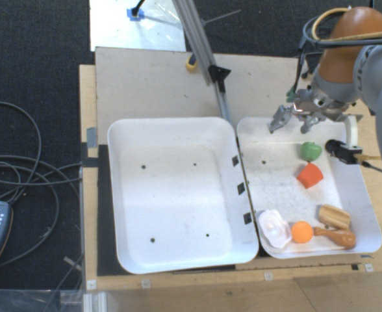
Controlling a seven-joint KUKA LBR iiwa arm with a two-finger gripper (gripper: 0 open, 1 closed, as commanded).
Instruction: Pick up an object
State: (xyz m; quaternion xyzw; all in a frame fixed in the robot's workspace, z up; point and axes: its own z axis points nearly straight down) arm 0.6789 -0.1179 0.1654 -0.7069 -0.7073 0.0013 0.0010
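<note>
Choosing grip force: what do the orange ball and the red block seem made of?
Orange ball: probably smooth plastic or rubber, with an even colour and a soft sheen. Red block: likely matte plastic or foam, with flat faces and no shine. Neither is certain from above.

two white bins (pixel 178 129), five small objects (pixel 310 175)

The bench (pixel 152 83) carried two shallow white bins side by side, the left bin (pixel 123 174) touching the right bin (pixel 366 220) along one edge.
</note>
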